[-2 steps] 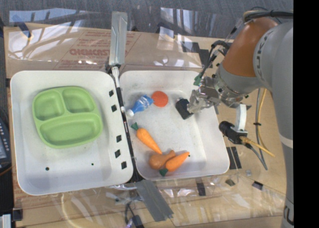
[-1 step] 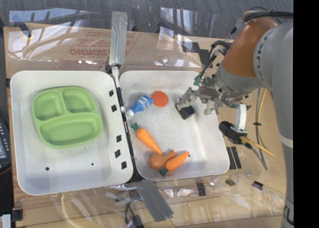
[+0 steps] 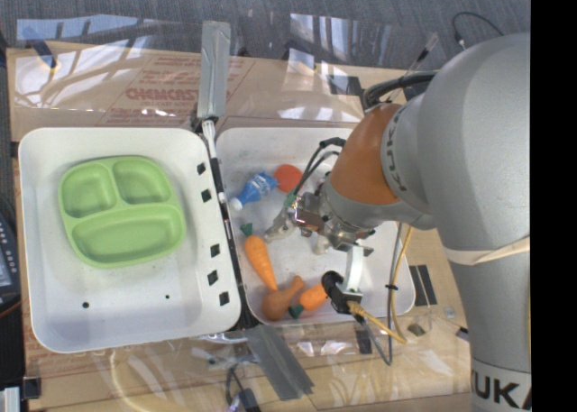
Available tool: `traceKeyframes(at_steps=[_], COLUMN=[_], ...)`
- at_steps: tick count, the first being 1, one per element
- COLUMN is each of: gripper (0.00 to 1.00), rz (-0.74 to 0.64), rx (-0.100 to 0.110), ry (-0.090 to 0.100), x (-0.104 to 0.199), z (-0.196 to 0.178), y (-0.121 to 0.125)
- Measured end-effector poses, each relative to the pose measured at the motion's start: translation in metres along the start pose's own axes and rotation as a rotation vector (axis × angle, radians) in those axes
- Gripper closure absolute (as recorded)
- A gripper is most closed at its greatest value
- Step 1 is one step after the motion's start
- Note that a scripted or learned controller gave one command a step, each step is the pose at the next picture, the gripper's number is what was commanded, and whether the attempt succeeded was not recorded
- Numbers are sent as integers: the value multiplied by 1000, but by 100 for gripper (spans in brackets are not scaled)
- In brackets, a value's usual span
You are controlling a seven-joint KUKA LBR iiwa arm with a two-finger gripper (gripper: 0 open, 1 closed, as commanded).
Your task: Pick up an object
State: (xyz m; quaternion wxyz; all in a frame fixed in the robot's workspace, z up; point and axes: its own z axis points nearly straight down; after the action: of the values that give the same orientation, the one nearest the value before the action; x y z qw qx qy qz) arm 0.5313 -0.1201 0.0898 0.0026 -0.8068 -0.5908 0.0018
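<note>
The right bin (image 3: 236, 151) holds several small toys. A blue bottle (image 3: 255, 188) lies at its upper left, with a red ball (image 3: 288, 176) just right of it. An orange carrot (image 3: 261, 260) lies lower down along the left wall. At the bin's front edge are a brown drumstick (image 3: 282, 297) and a small orange piece with a green end (image 3: 311, 298). My gripper (image 3: 296, 221) hangs low over the middle of this bin, between the bottle and the carrot. The orange-banded wrist (image 3: 365, 171) hides the bin's right half.
In the left bin (image 3: 45, 311) lies a green divided plate (image 3: 122, 212). A taped divider with black clips (image 3: 216, 221) separates the two bins. Cables and a white strap (image 3: 353, 270) trail from the wrist over the right bin's front right corner.
</note>
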Motion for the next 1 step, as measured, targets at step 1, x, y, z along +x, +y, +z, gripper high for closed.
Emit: traceKeyframes(at_steps=[1], gripper=[0], rz=[-346], rx=[-1], ry=[-2], x=[41], z=[-39], y=[49])
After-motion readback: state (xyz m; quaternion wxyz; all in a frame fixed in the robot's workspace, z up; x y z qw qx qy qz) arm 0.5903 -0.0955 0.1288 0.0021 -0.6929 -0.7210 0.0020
